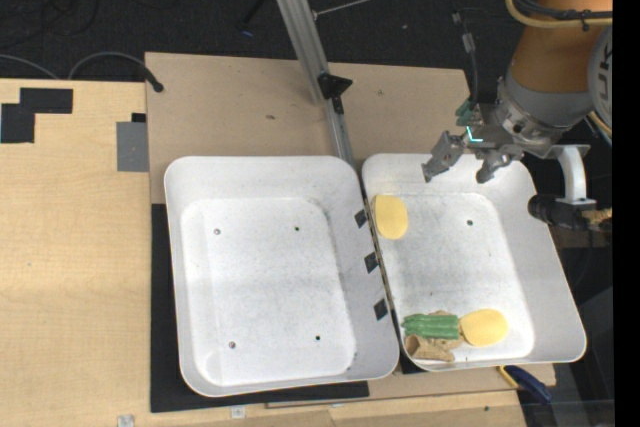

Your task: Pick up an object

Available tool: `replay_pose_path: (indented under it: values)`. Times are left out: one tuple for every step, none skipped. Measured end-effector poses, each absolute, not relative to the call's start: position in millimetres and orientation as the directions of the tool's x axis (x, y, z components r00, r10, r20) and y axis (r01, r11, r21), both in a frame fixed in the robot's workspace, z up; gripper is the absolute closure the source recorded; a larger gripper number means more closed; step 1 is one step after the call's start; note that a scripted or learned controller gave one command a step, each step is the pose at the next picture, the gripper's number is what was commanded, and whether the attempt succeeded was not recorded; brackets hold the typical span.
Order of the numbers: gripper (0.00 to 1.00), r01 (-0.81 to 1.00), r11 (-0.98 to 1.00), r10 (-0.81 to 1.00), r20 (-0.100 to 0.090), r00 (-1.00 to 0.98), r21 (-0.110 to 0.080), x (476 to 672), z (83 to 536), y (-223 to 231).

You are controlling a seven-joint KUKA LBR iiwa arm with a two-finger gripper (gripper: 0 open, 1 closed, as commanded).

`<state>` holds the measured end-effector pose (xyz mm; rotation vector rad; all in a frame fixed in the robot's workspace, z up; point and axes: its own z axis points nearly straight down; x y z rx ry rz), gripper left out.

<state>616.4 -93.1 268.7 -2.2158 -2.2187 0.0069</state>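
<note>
Two yellow pieces (390, 216), perhaps two others (432, 325).

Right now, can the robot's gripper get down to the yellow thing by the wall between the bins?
Probably yes. The gripper hangs open over the right bin, and nothing lies between it and the yellow piece.

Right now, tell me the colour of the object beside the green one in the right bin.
Yellow; the camera view shows it, right of the green one.

The grey arm (560, 65) comes in from the right, bent down. Its tool (464, 165) hangs low with its two fingers (440, 158) spread apart, and nothing is between them.
</note>
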Motion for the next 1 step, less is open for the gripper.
replay_pose_path:
  values:
    - [0.0,1.0,0.0,1.0,0.001,0.0,-0.003,617.1,271.2,-93.6]
